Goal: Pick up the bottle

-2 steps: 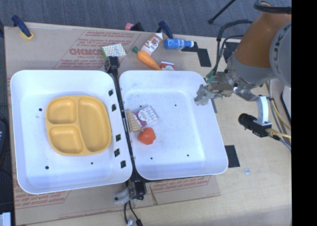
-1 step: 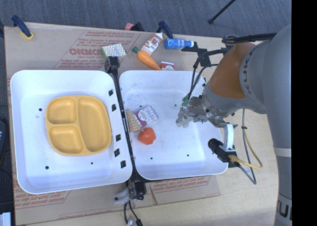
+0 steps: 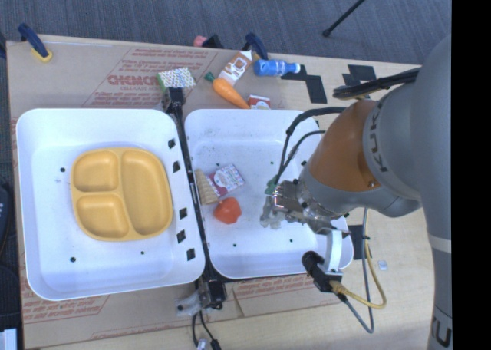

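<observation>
The pincer (image 3: pixel 273 210), grip state unclear, sits low in the right bin (image 3: pixel 253 130); the bottle (image 3: pixel 275 68) lies outside at twelve o'clock, so closing here probably misses.

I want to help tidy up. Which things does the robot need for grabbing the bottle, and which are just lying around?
For the job:
bottle, on the cardboard behind the bins
gripper, over the right bin

Just lying about:
yellow plate in the left bin
carrot
blue toy
red ball
small packet
</observation>
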{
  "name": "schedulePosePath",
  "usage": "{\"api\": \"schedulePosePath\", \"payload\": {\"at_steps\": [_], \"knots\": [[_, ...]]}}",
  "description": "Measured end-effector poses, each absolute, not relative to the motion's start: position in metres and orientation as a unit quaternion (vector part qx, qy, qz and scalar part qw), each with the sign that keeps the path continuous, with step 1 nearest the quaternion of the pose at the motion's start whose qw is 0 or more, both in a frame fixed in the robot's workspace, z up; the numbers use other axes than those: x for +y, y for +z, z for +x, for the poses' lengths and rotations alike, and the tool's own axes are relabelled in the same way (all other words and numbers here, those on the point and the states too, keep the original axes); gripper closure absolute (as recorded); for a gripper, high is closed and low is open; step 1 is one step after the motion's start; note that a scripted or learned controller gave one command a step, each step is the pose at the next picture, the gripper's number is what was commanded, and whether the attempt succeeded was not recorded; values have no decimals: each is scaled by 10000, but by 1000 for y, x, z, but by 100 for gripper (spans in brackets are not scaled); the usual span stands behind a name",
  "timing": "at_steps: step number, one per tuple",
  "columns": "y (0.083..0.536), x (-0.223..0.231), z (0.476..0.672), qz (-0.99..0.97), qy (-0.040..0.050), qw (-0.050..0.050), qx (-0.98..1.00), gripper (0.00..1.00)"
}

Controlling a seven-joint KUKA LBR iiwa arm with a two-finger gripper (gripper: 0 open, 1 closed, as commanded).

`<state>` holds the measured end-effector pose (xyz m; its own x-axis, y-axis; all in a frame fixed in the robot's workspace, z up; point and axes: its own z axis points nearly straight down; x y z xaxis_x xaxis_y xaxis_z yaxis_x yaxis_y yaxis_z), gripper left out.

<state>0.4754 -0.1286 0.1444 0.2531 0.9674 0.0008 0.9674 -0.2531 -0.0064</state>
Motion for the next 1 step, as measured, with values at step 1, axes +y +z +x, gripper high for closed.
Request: {"api": "schedulePosePath", "payload": {"at_steps": [1], "knots": [[209, -109, 477, -6946, 2, 5, -7194, 100]]}}
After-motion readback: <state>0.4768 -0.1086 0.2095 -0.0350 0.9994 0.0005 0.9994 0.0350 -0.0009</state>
